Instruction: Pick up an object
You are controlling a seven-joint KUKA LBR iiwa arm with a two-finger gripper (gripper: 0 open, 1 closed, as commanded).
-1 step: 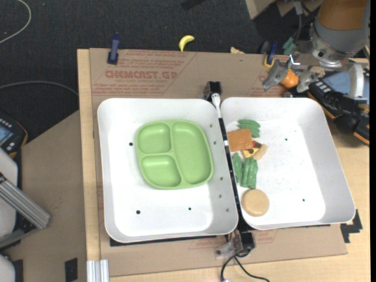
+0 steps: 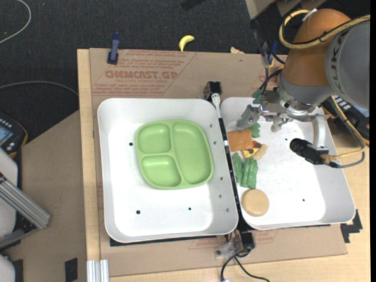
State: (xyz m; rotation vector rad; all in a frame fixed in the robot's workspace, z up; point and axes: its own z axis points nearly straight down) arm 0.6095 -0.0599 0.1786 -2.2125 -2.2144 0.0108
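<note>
End effector: the end effector (image 2: pixel 251 115) hangs over the top left part of the right bin (image 2: pixel 305 207). It is at the tip of the grey arm (image 2: pixel 329 51) with the orange band. I cannot tell how far open it is, or if it has hold of anything.
Orange toy: an orange and yellow toy (image 2: pixel 244 143) lies just under the end effector, on the bin floor by the left wall. I cannot tell if they touch.
Green toy: a bumpy green toy (image 2: pixel 247 170) lies a bit further below the end effector, touching the orange toy.
Round toy: a flat tan round toy (image 2: pixel 255 202) sits below the green one, well apart from the end effector.
Green plate: a green plate with three parts (image 2: pixel 174 153) sits in the left bin (image 2: pixel 117 210), off to the left of the end effector.
Tabletop: both bins rest on a brown cardboard tabletop (image 2: pixel 147 75).
Banana: a small yellow banana (image 2: pixel 186 41) lies on the dark floor, far up and left of the end effector.
</note>
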